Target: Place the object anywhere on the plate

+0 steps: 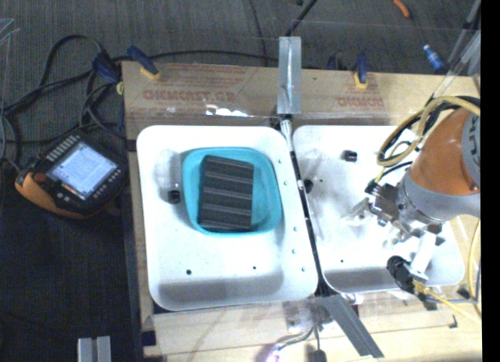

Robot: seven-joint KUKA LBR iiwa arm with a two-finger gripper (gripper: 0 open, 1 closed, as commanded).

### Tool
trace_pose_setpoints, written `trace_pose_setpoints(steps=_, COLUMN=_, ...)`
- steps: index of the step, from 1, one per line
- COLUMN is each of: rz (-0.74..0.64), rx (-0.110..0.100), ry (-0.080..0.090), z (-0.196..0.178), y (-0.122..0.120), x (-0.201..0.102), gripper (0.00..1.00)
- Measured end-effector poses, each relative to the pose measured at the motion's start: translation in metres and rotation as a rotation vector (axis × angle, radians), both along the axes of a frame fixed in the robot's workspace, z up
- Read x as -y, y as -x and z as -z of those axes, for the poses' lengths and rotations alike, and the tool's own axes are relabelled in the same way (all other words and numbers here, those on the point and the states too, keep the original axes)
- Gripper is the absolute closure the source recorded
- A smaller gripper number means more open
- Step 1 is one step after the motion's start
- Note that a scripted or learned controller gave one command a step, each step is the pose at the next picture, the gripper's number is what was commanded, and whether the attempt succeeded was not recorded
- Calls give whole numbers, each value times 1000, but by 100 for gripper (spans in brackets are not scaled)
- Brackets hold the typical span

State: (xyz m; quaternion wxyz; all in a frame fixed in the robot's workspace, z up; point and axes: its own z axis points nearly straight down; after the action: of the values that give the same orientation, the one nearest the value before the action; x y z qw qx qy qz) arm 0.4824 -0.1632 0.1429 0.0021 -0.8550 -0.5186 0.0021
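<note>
- Your end effector [367, 208] sits low over the right bin [344, 274], at the end of the grey arm with its orange band [445, 157]; whether it is wide or narrow you cannot tell from this angle.
- Well to its left, in the left bin [211, 282], you see the blue plate [266, 196].
- The dark ridged object [226, 192] lies flat on that plate, far from the end effector.
- A small black piece [349, 155] rests on the right bin's floor just beyond the end effector.
- A handheld pendant [74, 177] lies off the surface, far left.
</note>
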Motion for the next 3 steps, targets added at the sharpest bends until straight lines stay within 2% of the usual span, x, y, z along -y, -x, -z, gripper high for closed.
trace_pose_setpoints(steps=1, rz=-450, rx=4, ry=0, z=-54, y=-8, x=35, gripper=0)
trace_pose_setpoints(steps=3, rz=-450, rx=4, ry=-1, z=-54, y=-8, x=35, gripper=0)
